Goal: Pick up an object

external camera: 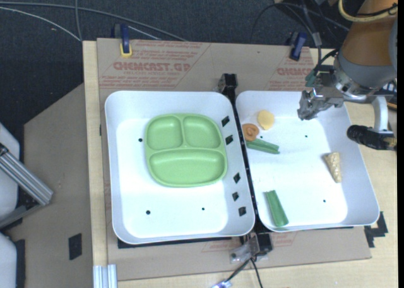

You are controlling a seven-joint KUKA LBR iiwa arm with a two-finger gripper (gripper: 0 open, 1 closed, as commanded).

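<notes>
**Tool hangs over the right bin's far corner, objects scattered below it**

The tool (307, 108) sits above the far right part of the right bin (353, 217), at the end of the grey arm (366, 59) with its orange band near the picture's upper right corner. Whether the tool is open or closed cannot be told at this angle and size; nothing is visibly caught in it.

Nearest to the tool, just to its left in the picture, lies a pale yellow round piece (266, 119), and touching or almost touching that, a little further left and nearer the camera, an orange round piece (251, 131). Below these, a green stick (262, 146) lies slanted on the bin floor. Right of the tool and closer to the camera rests a tan wedge-shaped piece (334, 166). Well away from the tool, by the bin's near edge, lies a second green stick (276, 208).

Far to the tool's left, the left bin (126, 217) holds a light green divided plate (186, 150) with three compartments.

The table (164, 59) is covered with brown protective sheet printed in red; "CHEMCAST GP" reads behind the left bin, and a partly hidden repeat of the same lettering shows behind the right bin. Blue clamps (125, 39) pin the sheet's far edge.
</notes>
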